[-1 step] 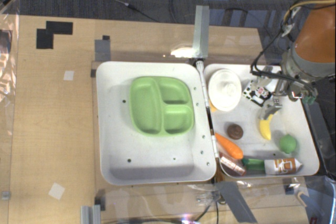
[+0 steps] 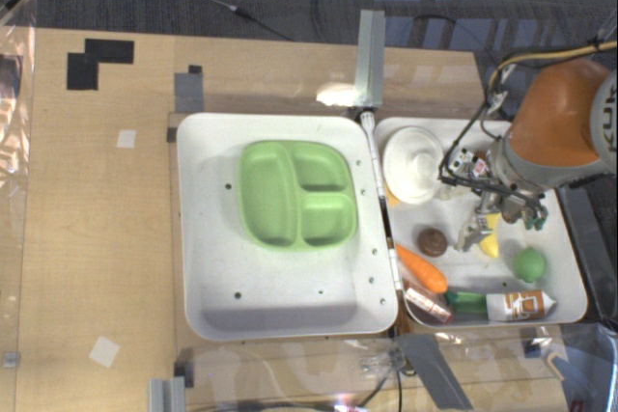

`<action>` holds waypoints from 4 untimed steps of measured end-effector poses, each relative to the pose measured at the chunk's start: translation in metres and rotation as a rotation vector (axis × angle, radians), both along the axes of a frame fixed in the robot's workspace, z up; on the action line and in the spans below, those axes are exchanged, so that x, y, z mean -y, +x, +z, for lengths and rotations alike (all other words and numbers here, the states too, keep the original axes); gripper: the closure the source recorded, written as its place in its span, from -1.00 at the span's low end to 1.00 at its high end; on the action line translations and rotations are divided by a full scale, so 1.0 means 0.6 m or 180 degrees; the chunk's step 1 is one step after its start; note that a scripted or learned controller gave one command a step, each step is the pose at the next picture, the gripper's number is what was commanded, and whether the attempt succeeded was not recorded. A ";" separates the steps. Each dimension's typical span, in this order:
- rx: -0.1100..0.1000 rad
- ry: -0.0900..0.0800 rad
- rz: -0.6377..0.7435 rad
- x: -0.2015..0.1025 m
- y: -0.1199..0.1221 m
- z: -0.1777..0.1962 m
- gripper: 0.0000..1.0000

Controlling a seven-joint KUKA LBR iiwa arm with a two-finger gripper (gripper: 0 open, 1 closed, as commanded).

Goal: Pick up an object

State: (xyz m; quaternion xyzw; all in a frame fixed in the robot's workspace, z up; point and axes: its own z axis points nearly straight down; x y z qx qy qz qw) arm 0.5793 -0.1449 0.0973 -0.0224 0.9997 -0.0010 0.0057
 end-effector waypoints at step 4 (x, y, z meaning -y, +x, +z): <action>-0.0010 -0.0010 0.1401 0.100 0.071 0.068 1.00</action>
